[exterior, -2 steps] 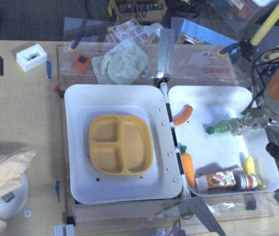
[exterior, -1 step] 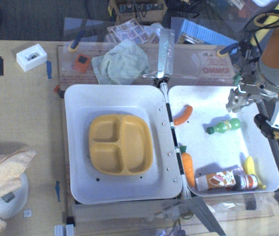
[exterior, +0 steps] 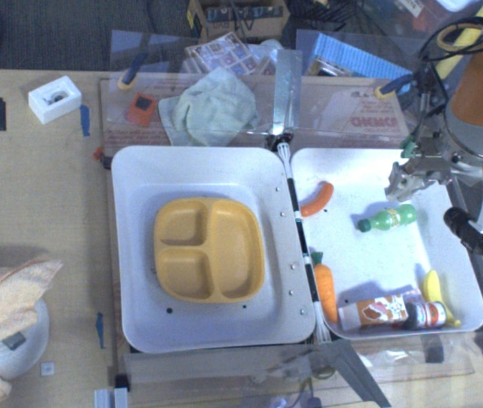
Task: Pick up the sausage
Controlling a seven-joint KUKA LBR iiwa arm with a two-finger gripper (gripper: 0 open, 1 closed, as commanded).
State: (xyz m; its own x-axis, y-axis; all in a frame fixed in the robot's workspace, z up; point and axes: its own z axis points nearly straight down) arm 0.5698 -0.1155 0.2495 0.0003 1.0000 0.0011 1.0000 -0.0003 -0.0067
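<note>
Near edge, right bin: lying against the near wall of the right bin (exterior: 471, 308) you have a sauce bottle (exterior: 392, 314) on its side, a carrot (exterior: 325, 291) by the near left corner and a banana (exterior: 436, 291) by the near right.
Left bin: the left bin (exterior: 139, 194) bears a yellow divided plate (exterior: 210, 249), well apart from your target.
Sausage, place: the sausage (exterior: 316, 199) lies in the far left part of the right bin, just beside the divider between the bins, with bare white floor on its right side.
Sausage, heading: its long axis runs on a slant, one end near-left toward the divider, the other far-right; it is slightly curved.
Sausage, handling: you should expect a light toy piece, smooth and rounded, so it may roll or squirt out of a pinch. Take it at mid-length, fingers closing across the short width, square to that slanted axis.
Risk: the near-left end sits close to the bin wall, so leave the finger on that side room to come down.
Gripper: the gripper (exterior: 407, 177) hangs over the far right part of the right bin, above a small green bottle (exterior: 389, 219) and well apart from the sausage. You can see nothing held in it; how wide it is spread I cannot tell.
Stage: my reading is that the approach is not yet made; the arm needs to travel left.
</note>
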